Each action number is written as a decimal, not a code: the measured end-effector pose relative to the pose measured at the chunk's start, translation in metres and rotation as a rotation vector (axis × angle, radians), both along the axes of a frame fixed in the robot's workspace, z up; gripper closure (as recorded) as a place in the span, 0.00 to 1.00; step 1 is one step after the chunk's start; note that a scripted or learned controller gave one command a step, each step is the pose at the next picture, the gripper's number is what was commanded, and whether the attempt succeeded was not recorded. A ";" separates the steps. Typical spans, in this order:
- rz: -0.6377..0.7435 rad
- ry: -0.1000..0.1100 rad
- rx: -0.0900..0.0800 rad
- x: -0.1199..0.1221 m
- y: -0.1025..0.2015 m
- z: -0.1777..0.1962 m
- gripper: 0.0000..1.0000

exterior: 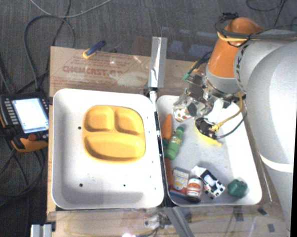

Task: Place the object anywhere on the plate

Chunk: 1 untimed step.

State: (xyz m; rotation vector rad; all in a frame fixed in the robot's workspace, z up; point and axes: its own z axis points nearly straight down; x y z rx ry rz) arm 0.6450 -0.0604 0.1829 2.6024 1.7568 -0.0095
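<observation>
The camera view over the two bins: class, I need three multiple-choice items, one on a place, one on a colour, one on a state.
1. Where does the plate lie?
A. In the left bin
B. In the right bin
C. On the floor

2. What colour is the plate?
A. Blue
B. Yellow
C. Black

3. How does the green bottle rest?
A. On the plate
B. On the floor of the right bin
C. On the handheld screen

Answers: 1 A, it sits inside the left bin. 2 B, its three compartments are all yellow. 3 B, it lies in the right bin beside the carrot.
</observation>
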 end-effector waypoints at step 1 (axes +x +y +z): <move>0.234 -0.014 -0.005 0.011 0.076 0.008 1.00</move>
